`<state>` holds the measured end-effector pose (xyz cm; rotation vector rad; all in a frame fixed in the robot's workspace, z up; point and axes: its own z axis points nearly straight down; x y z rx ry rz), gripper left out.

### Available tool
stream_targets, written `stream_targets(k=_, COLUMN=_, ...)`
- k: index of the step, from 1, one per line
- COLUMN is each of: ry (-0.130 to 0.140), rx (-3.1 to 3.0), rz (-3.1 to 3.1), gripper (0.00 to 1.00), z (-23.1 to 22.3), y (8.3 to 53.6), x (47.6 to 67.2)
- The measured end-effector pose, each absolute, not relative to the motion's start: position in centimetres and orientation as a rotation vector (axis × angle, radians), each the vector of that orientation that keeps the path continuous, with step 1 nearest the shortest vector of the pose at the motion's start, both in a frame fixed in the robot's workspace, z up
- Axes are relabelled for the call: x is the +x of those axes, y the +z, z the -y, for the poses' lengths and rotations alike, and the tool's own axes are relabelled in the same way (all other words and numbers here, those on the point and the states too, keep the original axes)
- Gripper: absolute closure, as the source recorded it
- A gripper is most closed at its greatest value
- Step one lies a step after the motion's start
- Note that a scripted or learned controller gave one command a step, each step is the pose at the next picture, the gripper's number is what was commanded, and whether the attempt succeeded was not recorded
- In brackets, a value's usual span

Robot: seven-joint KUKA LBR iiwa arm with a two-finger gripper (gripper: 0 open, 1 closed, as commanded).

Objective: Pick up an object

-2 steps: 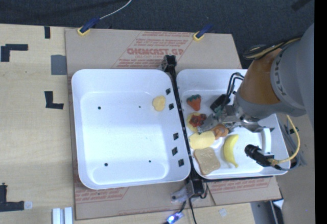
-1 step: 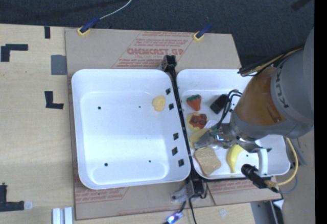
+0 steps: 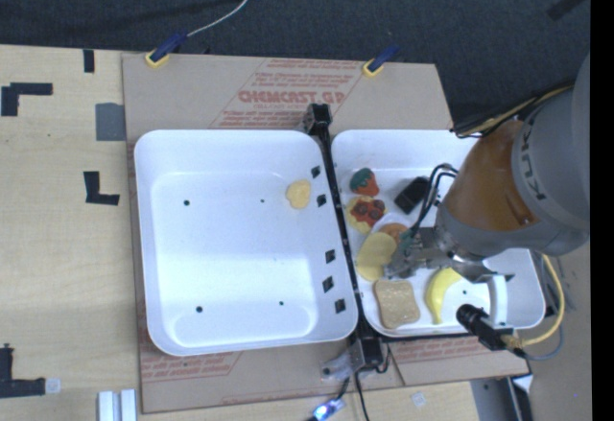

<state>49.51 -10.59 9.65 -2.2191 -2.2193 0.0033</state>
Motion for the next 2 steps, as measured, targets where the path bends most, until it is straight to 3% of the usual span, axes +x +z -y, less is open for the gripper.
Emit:
stream_targets(k=1, ry=-0.005, rx=-2.220, rz=2.226, gripper=1.00, z=11.3, y=8.7, x=54.8)
stream_targets(k=2, ry=-0.020, rx=-2.217, rz=2.242, gripper=1.00, z=4.0, y=24.3, x=60.2)
